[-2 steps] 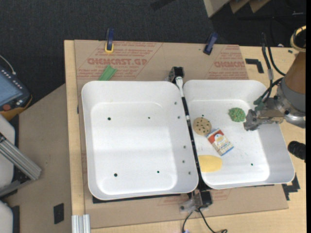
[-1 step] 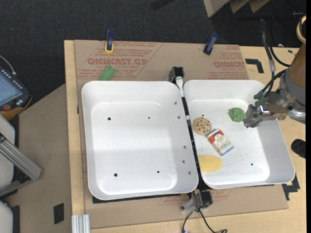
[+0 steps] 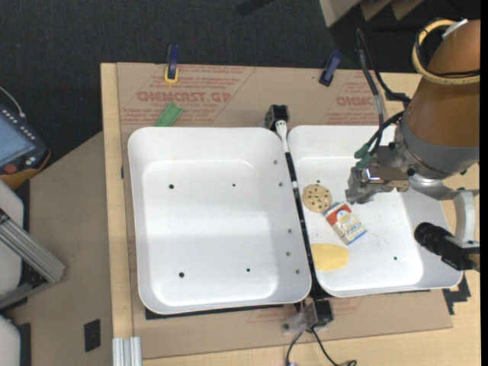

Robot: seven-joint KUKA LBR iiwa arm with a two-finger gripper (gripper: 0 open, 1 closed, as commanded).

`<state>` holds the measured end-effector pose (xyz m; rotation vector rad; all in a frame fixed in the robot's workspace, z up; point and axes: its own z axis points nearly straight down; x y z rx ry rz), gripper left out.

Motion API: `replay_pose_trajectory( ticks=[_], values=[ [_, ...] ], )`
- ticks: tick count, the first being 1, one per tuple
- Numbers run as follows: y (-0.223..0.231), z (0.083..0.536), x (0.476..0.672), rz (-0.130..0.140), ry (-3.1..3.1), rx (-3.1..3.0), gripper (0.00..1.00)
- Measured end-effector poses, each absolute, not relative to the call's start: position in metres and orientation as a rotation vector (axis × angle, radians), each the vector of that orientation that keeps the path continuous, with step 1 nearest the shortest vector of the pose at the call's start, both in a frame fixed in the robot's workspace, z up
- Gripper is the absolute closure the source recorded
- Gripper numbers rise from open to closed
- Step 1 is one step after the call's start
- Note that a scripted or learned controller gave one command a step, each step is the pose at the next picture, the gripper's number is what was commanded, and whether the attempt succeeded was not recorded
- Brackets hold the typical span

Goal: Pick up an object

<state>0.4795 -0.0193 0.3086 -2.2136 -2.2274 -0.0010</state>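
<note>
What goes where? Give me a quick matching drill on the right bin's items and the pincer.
Things:
1. cookie
2. packet
3. yellow piece
4. pincer

Places:
A. nearest the right bin's front edge
B. above the bin, right of the cookie
C. red and white, mid-bin
D. round, dotted, by the divider

Pairs: 1-D, 2-C, 3-A, 4-B
</note>
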Motion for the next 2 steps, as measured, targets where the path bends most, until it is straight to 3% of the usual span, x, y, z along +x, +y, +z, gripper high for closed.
replay_pose_trajectory(
  ticks=[1,2],
  values=[
    [0.038,0.329,0.48,-0.006,-2.231,-2.214,1.0],
    [0.027,0.354,0.48,-0.004,-2.224,-2.222,1.0]
  ],
)
